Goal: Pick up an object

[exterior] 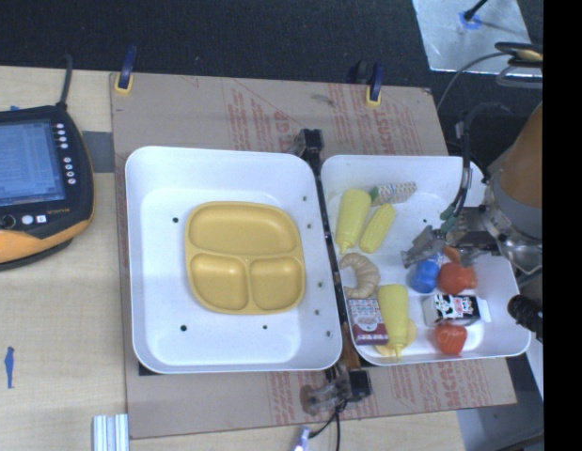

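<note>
The left bin point(145, 252) has lots of room around the yellow plate point(244, 256); a wide white strip runs along every side of it; the right bin point(352, 172) is crowded; corn point(353, 216), a croissant point(359, 274), a blue ball point(424, 276) and red fruits point(457, 276) sit close together; the top right corner there is bare.
</note>
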